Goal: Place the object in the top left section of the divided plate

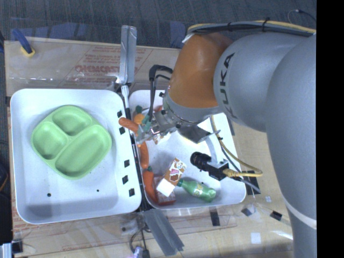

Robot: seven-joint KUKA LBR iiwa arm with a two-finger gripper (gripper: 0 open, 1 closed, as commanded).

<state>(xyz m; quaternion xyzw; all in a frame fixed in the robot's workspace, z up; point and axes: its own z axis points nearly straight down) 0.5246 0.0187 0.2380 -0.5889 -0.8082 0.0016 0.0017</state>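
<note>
Several toy-like things gathered in the right bin (164,152), all well apart from the green divided plate (71,141); the object itself not identifiable from this slant. Nearest the gripper (152,127): an orange sausage-shaped piece (127,123) at the bin's left wall, just beside the rim shared with the left bin (70,198), and a small orange-and-green bit (140,116) right above it. Gripper down in the upper left corner of the right bin, tip among these pieces; open or closed, impossible to tell behind the wrist. Further down along the same wall: a second orange piece (144,155), then a third orange piece (149,183), nearly end to end. Toward the bin's near edge: a white block (165,187) touching a red thing (165,200) partly hidden under it, a printed snack packet (176,170) tilted just above the block, and a green bottle (198,190) on its side to the block's right. Plate resting in the left bin, turned at an angle, two small sections toward the top and left, one large section toward the lower right. Both bins side by side on the counter (70,63), under the grey arm (269,74) with its orange band (196,69).
</note>
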